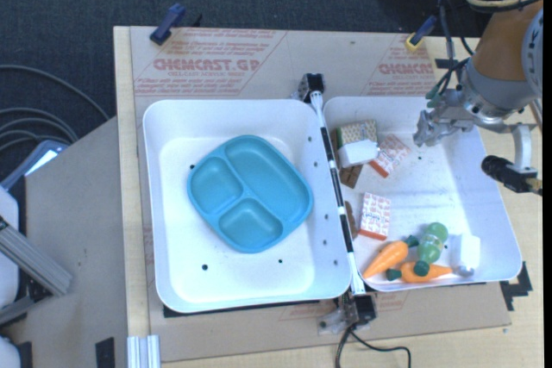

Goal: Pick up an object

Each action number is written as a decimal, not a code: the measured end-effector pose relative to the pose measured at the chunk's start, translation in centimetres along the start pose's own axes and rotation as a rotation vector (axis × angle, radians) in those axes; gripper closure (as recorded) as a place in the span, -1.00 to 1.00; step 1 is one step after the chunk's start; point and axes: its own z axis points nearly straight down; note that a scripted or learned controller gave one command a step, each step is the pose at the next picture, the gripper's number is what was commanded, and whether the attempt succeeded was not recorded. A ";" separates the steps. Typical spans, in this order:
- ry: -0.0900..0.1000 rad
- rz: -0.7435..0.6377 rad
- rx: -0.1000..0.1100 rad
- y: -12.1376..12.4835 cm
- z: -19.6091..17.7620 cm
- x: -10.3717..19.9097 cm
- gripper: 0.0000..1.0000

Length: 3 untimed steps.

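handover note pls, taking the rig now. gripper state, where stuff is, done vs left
Gripper: low over the far end of the right bin, nothing visibly held.
Right bin: small boxes and packets by the divider, a red-and-white packet mid-bin, toy carrots and a green toy at the near end.
Left bin: blue divided plate.
Done: no pick yet.
Left: grasp one object and lift it; the packets beside the gripper look nearest.

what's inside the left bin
A blue divided plate lies in the left bin; its three compartments hold nothing. Whatever is beneath the plate is covered.
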 end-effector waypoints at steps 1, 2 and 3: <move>0.001 0.000 0.002 0.0 0.1 0.1 -1.00; 0.003 -0.001 0.004 -1.6 3.3 5.8 -1.00; 0.000 -0.001 -0.004 -0.1 6.5 5.4 -1.00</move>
